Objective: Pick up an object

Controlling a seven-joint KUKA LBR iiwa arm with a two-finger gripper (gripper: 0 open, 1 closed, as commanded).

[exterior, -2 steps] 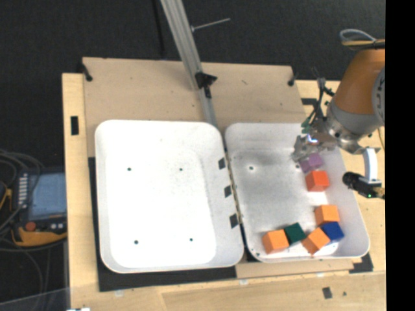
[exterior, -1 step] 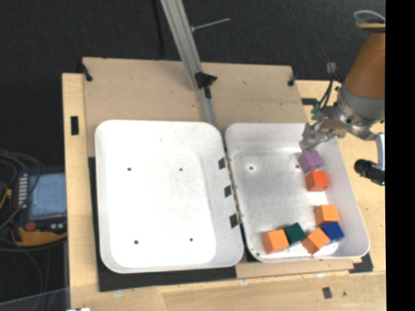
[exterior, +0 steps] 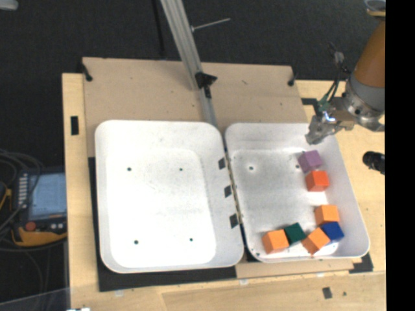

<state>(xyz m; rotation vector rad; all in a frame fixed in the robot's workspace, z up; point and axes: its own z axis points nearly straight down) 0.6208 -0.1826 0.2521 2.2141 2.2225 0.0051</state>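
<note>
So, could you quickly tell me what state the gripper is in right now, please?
Gripper: over the right bin's upper right corner, just above the purple block; open or shut cannot be told, and nothing is seen held.
</note>
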